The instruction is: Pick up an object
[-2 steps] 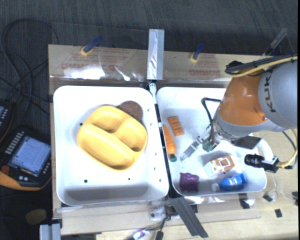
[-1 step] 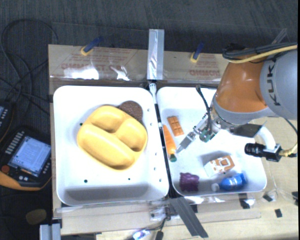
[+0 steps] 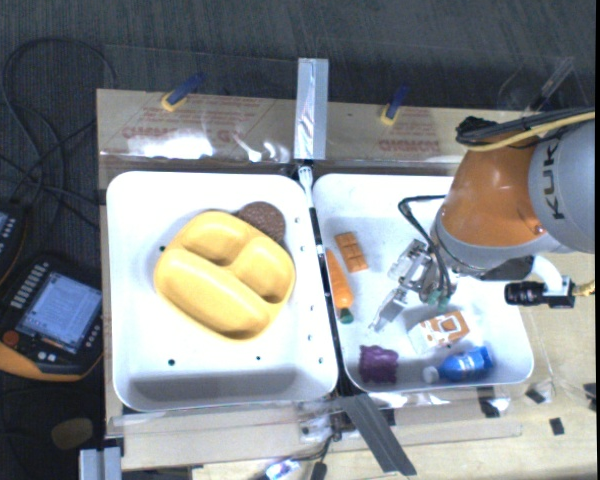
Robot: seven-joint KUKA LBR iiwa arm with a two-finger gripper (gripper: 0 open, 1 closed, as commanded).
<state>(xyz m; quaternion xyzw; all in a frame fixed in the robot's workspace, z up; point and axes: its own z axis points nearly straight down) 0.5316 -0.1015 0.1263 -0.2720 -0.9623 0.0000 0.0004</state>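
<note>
My gripper hangs low over the middle of the right bin, its fingers spread apart with nothing between them. An orange carrot lies along the bin's left wall, left of the gripper. A small orange block sits up and to the left of it. A purple toy rests near the front wall. Just right of the fingertips lies a white and orange carton, and a blue bottle lies at the front right.
The left bin holds a big yellow bread-like toy with a brown round piece behind it. A tablet and pendant lie off the bench to the left. The arm's orange band covers the right bin's back right corner.
</note>
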